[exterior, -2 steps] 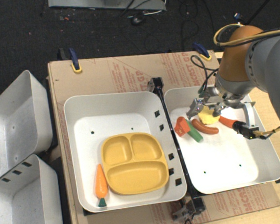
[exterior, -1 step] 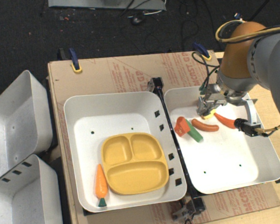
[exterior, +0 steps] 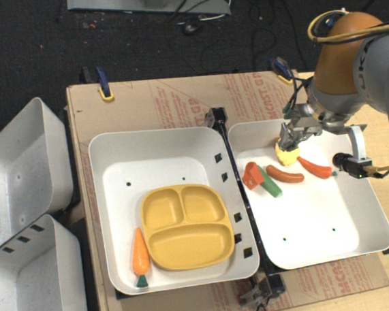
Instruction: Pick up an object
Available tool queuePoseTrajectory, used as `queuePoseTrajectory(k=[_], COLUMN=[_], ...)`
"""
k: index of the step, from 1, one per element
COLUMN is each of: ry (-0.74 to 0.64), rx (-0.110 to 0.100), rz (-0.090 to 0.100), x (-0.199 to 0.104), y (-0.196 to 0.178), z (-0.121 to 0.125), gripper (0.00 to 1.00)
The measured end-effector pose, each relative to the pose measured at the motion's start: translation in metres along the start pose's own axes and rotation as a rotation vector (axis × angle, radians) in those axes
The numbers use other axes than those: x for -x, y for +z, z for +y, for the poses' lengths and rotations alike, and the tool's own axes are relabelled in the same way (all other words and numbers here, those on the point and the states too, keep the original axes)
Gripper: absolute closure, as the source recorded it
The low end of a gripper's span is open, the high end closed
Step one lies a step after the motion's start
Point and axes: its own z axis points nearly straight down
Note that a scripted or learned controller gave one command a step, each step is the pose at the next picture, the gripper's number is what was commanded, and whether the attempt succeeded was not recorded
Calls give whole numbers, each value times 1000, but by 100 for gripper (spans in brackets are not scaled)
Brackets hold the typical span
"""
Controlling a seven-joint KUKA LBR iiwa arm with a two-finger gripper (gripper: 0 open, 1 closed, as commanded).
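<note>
You are at the reach-and-grasp step: the grey arm with the orange band [exterior: 349, 51] comes in from the right and angles down into the far part of the right-hand shallow white bin [exterior: 339, 236]. Its two-finger gripper [exterior: 290, 139] sits directly over a small yellow rounded toy piece [exterior: 287, 155], touching it or very nearly so. Whether the tool is spread, closed, or clamped on the yellow piece, you cannot tell from this angle, since the wrist body hides the tips. So treat the pick as not yet confirmed.

The yellow piece lies near the far left of that bin. Just nearer than it lie an orange-red sausage-shaped toy [exterior: 284, 174], a red and green pepper-like toy [exterior: 258, 177] to its left, and a slim orange-red chilli-shaped toy [exterior: 315, 167] to its right. They are crowded together.

Your next move, as I judge it, calls for a firm close on the yellow piece and then a straight lift, watching that the neighbours are not dragged along.

The left-hand bin holds a yellow three-compartment plastic plate [exterior: 186, 226] with an orange toy carrot [exterior: 140, 254] just beside its left edge.
</note>
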Motion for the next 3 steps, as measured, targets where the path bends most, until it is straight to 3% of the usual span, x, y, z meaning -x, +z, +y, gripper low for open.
queuePoseTrajectory(k=[2, 3], ry=[0, -2], rx=[3, -4], rz=[-1, 1], x=[3, -40], y=[-86, -93], z=[0, -23], gripper=[100, 100])
